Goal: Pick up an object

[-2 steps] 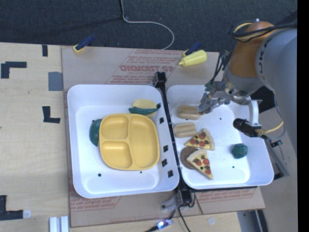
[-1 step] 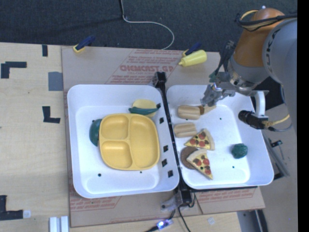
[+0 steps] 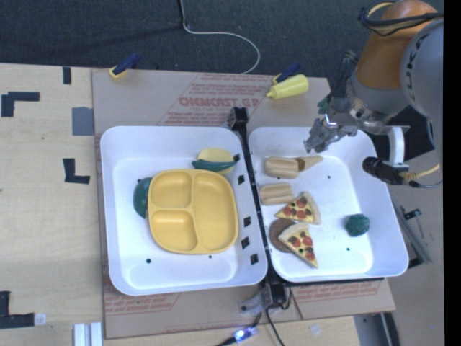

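Bread roll (image 3: 282,166) lies at the upper left of the right bin (image 3: 380,215), nearest the gripper (image 3: 318,140), which hovers just above-right of it; finger state I cannot tell. Best to descend squarely over the roll's middle, clear of the pizza slices (image 3: 298,210).

In the right bin (image 3: 382,215), the bread pieces (image 3: 281,167) and pizza slices (image 3: 297,209) crowd its left side; the centre-right floor is free, except a green object (image 3: 356,224). The yellow tray (image 3: 193,211) fills most of the left bin (image 3: 115,193).
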`<state>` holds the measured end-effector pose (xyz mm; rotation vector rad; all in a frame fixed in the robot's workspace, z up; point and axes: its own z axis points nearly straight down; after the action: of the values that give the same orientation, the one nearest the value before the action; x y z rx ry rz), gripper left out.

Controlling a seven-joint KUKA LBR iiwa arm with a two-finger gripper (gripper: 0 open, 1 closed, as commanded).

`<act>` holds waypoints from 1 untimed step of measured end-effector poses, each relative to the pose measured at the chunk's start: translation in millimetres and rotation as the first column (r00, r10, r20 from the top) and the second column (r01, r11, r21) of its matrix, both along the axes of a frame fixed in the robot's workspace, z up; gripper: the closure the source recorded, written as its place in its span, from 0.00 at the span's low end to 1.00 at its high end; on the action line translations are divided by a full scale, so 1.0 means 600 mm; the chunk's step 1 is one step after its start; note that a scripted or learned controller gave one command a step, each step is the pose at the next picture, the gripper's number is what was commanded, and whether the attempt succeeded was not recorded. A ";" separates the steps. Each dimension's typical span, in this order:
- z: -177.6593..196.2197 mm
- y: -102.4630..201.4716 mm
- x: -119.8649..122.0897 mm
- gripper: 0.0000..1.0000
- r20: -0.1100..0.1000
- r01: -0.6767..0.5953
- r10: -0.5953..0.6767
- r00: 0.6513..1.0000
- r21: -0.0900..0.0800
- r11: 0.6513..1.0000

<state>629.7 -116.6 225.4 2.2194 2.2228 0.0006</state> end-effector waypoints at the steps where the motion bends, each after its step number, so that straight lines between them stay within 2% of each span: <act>1: 0.008 0.089 -0.053 1.00 -0.004 -0.004 0.004 1.000 0.002 1.000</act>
<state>597.7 -63.1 230.0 2.2182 2.2296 -0.0022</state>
